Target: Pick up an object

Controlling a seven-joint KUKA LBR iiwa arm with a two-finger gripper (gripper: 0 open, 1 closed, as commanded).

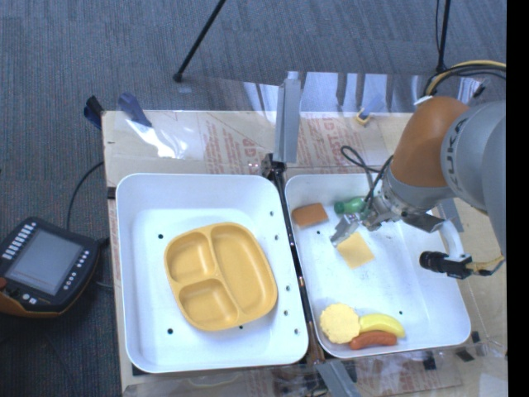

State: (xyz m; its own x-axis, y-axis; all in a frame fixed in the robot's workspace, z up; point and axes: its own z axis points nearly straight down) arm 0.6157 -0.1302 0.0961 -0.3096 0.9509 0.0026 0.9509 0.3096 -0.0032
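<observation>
The task names no single thing; the right bin (430, 304) holds several small items. A pale yellow flat square (356, 251) lies near the bin's middle, and the tool (350, 225) hangs just above its 11 o'clock corner. Whether the tool touches the square cannot be told, and how far its fingers are parted cannot be made out; nothing is seen gripped between them. A green item (349, 205) sits close at the tool's 12 o'clock, partly hidden behind it. A brown flat piece (310, 214) lies at the square's 10 o'clock, near the bin's upper left corner. At the square's 6 o'clock, along the bin's near edge, a round yellow ridged piece (340, 323), a banana (382, 325) and an orange carrot-like stick (374, 340) cluster together, touching.

The arm (438, 151) reaches in from 3 o'clock, its orange band over the bin's upper right part.

The left bin (140, 213) carries a yellow divided plate (220, 276) with three compartments. Both bins rest on the desk (207, 143). At 9 o'clock, off the desk, a handheld control pad (43, 265) sits on the floor.
</observation>
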